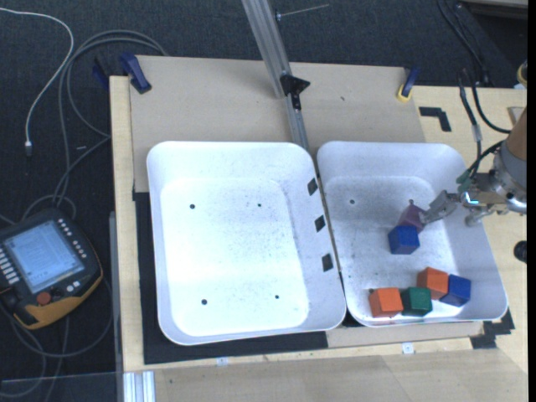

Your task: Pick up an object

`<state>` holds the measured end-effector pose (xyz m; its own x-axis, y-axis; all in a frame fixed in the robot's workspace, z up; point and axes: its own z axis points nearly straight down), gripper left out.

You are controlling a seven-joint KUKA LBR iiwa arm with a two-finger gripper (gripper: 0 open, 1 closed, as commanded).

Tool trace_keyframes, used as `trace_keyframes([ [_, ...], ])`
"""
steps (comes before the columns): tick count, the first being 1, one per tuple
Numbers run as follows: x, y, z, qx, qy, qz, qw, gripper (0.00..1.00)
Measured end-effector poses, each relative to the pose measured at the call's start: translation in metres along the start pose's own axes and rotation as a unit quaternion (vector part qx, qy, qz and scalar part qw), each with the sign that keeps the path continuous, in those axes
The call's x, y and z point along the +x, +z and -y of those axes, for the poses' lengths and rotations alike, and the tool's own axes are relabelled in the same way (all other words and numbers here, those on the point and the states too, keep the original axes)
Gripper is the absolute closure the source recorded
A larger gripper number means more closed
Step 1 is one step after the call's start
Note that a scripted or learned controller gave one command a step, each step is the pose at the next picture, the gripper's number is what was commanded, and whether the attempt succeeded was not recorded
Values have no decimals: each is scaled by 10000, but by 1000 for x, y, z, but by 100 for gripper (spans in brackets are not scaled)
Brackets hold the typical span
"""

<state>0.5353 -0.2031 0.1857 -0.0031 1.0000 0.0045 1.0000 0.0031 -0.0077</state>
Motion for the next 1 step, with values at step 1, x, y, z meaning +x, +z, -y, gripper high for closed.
trace_keyframes([
  [1,34,91,-40,-1,-7,-2,10000,0],
])
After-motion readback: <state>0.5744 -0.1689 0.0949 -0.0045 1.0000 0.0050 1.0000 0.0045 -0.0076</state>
